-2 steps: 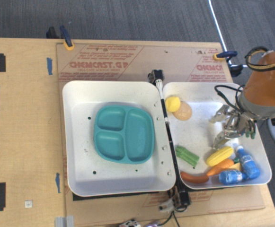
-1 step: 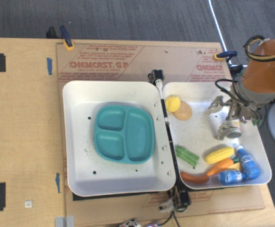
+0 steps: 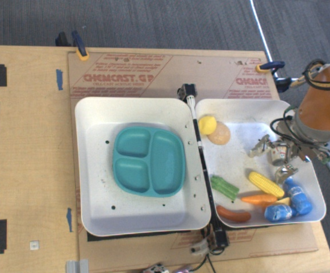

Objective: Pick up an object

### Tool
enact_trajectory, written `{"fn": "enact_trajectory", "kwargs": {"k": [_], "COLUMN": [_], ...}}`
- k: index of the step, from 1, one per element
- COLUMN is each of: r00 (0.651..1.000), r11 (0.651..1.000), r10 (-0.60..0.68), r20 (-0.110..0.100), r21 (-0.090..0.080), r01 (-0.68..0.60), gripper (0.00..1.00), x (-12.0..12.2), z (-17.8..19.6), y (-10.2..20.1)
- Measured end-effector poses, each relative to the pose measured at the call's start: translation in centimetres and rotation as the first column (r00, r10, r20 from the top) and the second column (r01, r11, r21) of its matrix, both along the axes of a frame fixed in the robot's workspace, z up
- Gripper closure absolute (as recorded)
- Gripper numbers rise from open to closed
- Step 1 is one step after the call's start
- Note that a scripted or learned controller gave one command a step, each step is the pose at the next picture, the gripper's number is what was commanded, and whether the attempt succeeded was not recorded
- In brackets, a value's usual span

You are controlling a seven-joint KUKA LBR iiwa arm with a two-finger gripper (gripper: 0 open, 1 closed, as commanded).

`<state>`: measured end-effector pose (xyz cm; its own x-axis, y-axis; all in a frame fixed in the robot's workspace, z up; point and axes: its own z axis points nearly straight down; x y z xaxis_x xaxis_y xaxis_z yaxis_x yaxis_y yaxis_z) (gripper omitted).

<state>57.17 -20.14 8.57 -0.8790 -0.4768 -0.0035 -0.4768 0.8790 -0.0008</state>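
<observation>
Above the right bin (image 3: 233, 110), our gripper (image 3: 274, 152) hovers, jaws spread and empty, corn cob (image 3: 265, 184) just below them, awaiting descent.

1. Teal three-compartment plastic plate (image 3: 149, 160) in a shallow white left bin (image 3: 91, 152).
2. Yellow round plastic lemon (image 3: 207, 124), pale peach egg (image 3: 220, 134).
3. Green bean pod (image 3: 225, 187), yellow corn cob (image 3: 265, 183), orange carrot (image 3: 258, 198), red-brown sausage (image 3: 233, 214).
4. Blue crumpled pieces (image 3: 289, 203).
5. Orange wrist band (image 3: 321, 104).

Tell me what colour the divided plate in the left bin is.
Teal. The divided plate shows clearly in the camera view, lying in the middle of the left bin.
</observation>
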Motion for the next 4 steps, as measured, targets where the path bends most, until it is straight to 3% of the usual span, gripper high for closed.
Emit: {"fn": "enact_trajectory", "kwargs": {"k": [1, 2, 3, 4], "r00": [1.000, 0.998, 0.897, 0.579], "r11": [1.000, 0.998, 0.897, 0.579], "r10": [-0.004, 0.063, 0.441, 0.815], "r20": [0.008, 0.003, 0.003, 0.001], "r21": [0.002, 0.000, -0.002, -0.003], "r01": [0.004, -0.063, -0.441, -0.815], "gripper": [1.00, 1.00, 1.00, 1.00], "x": [0.2, 1.2, 1.5, 1.0], "z": [1.2, 7.6, 9.7, 11.5], "y": [0.1, 4.1, 7.4, 1.9]}}
